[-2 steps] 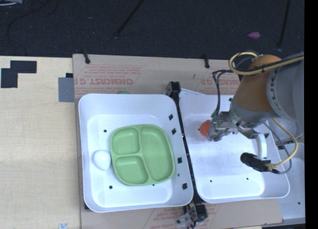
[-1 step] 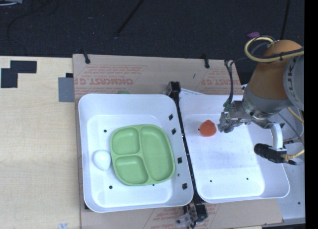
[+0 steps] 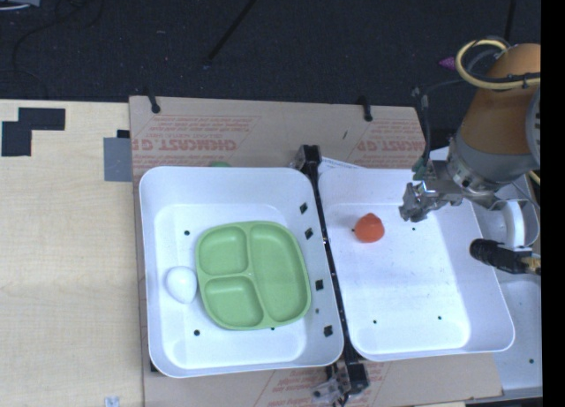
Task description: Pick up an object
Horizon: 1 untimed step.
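We saw the pincer hanging over the upper right part of the right bin, at the end of the grey arm with its orange band, which came in from the right. Whether the pincer was spread or pressed together, we could not tell; nothing showed between its tips. A small orange-red object lay on the floor of that same bin, near the pincer, to its left and a little below it, and apart from it. Further left of the pincer, past the black divider where the two bins met, sat the left bin. In it lay a green tray with three compartments, flat on the bin floor. A white rounded object rested just beside the tray's left edge, the farthest thing from the pincer. Both bins sat on a sheet of brown cardboard on the desk, whose pale wood surface stretched away well to the pincer's left.
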Motion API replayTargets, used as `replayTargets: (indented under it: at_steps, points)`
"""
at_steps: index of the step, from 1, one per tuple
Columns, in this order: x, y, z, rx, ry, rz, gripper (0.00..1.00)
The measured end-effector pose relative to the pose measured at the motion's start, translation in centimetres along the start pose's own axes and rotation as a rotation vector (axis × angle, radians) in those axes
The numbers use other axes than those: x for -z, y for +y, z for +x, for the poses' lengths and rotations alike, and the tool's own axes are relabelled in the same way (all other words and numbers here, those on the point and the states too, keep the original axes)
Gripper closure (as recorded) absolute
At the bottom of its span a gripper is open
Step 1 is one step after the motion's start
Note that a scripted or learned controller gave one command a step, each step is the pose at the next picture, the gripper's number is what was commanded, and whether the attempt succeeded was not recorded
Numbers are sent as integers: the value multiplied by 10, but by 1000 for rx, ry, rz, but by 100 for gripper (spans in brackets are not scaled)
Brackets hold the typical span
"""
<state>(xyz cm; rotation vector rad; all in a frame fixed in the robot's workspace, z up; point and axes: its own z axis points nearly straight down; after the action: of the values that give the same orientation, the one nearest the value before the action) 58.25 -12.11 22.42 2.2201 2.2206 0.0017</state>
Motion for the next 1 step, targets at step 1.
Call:
replayTargets:
  at_steps: [1]
  points:
    - [-9,7,58,4,3,5,100]
